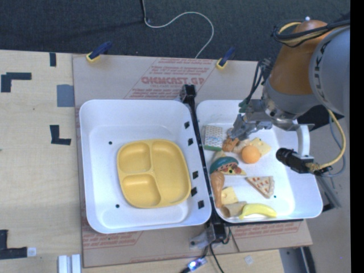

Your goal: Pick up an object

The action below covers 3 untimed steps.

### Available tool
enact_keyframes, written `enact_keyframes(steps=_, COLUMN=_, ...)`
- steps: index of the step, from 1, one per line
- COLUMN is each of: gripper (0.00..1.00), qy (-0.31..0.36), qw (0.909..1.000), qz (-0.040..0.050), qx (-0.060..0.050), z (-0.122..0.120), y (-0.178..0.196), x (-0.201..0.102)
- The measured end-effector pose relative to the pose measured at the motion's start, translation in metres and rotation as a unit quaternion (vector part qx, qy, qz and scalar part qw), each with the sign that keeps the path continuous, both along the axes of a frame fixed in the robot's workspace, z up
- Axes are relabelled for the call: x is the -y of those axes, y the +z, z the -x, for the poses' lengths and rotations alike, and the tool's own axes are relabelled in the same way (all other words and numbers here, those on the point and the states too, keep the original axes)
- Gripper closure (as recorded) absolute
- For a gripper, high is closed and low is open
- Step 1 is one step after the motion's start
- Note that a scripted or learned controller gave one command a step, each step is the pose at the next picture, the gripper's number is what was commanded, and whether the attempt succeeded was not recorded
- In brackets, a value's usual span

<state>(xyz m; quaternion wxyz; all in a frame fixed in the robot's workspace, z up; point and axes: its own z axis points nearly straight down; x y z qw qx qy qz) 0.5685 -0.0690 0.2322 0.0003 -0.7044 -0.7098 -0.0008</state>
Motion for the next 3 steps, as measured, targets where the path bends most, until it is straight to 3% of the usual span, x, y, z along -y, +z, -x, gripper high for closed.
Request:
enact_keyframes(steps=2, gripper=1.0, qy=-0.001, qw=1.0, qz=0.0009, qx=-0.001, z=-0.064, y=-0.012, x=-0.084)
enact_keyframes(steps=3, gripper=1.0, qy=-0.002, qw=1.0, qz=0.0017, qx=-0.001, z=-0.081, y=-0.018, x=-0.087)
